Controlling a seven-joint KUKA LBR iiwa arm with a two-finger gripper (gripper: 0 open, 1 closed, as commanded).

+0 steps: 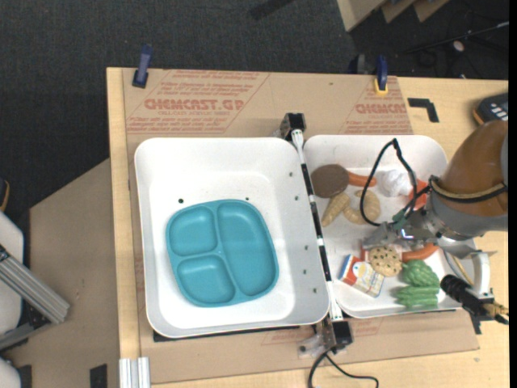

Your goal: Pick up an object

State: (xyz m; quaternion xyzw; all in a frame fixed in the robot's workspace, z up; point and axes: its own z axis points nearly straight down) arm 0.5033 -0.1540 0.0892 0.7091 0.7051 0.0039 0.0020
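The right bin holds several small items. A brown round piece lies at its back left, with an orange carrot and a white crumpled lump beside it. Two beige pieces rest near the bin's left wall. At the front lie a speckled cookie, a red and white packet and a green leafy toy. My gripper hangs low in this bin, just above the cookie and next to a red piece. Nothing visibly sits in it.
The left bin carries a teal divided plate. A black cable loops over the right bin's back items. The arm's orange band and grey wrist cover the bin's right side. Blue and yellow clamps stand at the bench's back edge.
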